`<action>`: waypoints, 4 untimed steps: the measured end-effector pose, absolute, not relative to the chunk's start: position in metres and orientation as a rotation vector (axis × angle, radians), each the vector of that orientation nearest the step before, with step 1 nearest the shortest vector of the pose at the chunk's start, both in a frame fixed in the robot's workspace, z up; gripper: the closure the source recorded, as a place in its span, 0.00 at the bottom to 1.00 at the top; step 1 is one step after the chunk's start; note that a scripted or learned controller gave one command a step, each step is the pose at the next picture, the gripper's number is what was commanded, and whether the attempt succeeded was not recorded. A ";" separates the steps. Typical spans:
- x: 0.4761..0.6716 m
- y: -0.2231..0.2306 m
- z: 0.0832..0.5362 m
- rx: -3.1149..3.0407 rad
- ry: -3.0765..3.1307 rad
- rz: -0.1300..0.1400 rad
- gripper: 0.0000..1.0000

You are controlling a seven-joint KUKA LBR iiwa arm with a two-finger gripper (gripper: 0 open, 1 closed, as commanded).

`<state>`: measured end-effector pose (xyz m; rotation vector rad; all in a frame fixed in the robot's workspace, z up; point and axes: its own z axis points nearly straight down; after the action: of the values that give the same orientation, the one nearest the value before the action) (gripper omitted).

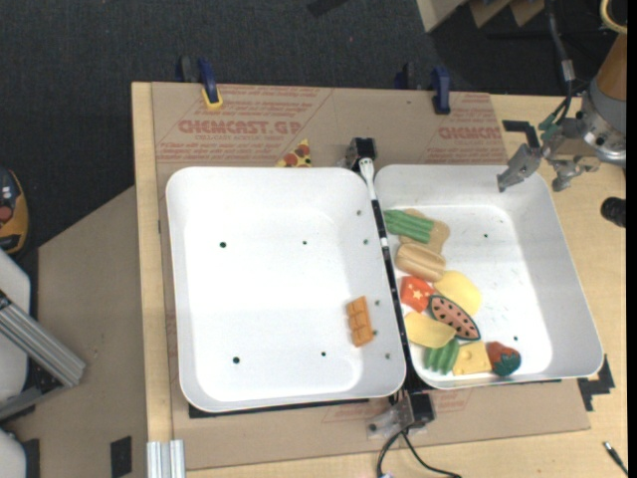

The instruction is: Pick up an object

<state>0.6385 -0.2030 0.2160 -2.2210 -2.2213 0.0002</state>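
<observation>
Nearest you, at the front edge of the desk (299, 118), a black cable (413, 436) trails off from a small fitting between the two bins. Just above it, in the front left corner of the right bin (557, 257), you have the pile of toy food: a teal and red piece (505, 358) at the front, a green piece (444, 355) beside a pale yellow block (474, 359), then a dark seeded slice (454, 315) lying across yellow pieces (460, 289). A red piece with a green top (415, 291) touches those on the left, a tan bun-like piece (421, 260) sits behind it, and a green ribbed piece (409, 224) lies farthest back, close to the wall shared with the other bin.

In the left bin (199, 267), you see one small orange block (359, 321) near the right wall, well apart from everything else; small dark dots mark the bin floor.

Farther back, the gripper (542, 163) hangs over the rear right rim of the right bin, well apart from the food pile. Its two fingers look spread, one grey tip pointing down-left toward the bin, and nothing sits between them. The grey arm (609, 108) rises behind it at the right.

At the far edge of the desk, two blue clamps (208, 80) pin the brown printed board, and a small colourful sticker (298, 155) sits behind the left bin.
</observation>
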 end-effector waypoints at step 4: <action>0.632 -0.095 0.235 -2.227 -2.232 -0.013 1.00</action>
<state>0.6319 -0.0951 0.2347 -2.2275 -2.2322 -0.0128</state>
